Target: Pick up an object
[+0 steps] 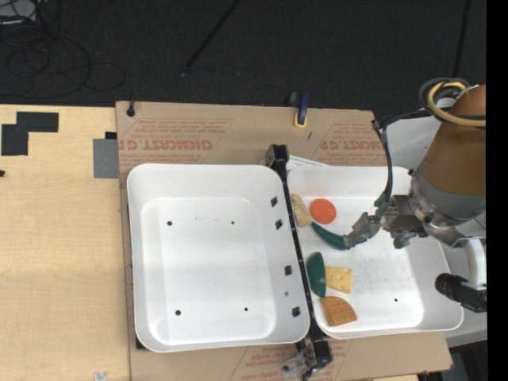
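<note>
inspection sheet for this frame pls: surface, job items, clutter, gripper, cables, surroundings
Surface: two shallow white bins side by side on a cardboard sheet; left bin, right bin.
Job's things: all in the right bin, near the divider: tan piece, red-orange disc, dark green curved piece, green piece, yellow block with holes, brown wedge.
Clutter: nothing seen.
Grippers: gripper low over the right bin, next to the dark green curved piece; open or shut cannot be told.
Cables: black cable running to the wrist; loose cables on the dark floor.
Surroundings: blue and yellow clamp on the cardboard's far edge; wooden bench.
</note>
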You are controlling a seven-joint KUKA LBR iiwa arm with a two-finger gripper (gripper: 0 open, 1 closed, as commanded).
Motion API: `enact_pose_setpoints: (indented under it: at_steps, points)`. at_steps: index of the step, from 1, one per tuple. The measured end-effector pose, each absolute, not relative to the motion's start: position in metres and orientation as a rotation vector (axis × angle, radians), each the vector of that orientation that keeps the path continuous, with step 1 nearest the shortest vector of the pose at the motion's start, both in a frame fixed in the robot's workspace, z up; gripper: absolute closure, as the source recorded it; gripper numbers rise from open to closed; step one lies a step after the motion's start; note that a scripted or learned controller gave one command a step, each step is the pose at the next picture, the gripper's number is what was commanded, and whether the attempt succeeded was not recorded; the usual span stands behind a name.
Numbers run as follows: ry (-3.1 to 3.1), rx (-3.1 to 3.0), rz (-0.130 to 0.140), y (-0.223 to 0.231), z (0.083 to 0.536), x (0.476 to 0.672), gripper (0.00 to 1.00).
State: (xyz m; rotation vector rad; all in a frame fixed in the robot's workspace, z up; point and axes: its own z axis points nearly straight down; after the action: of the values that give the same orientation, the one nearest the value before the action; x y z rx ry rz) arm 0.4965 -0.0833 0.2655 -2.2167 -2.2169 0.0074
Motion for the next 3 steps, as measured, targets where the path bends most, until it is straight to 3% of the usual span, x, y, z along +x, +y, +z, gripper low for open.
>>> enact_pose_setpoints:
  at_steps: [1, 2, 3]
  points:
    - [-2.212, -2.215, 0.014, -0.084, 0.273, 0.497, 1.00]
    - [-2.221, -2.211, 0.007, -0.033, 0.278, 0.475, 1.00]
    - [-2.230, -2.218, -0.006, 0.015, 0.385, 0.478, 1.00]
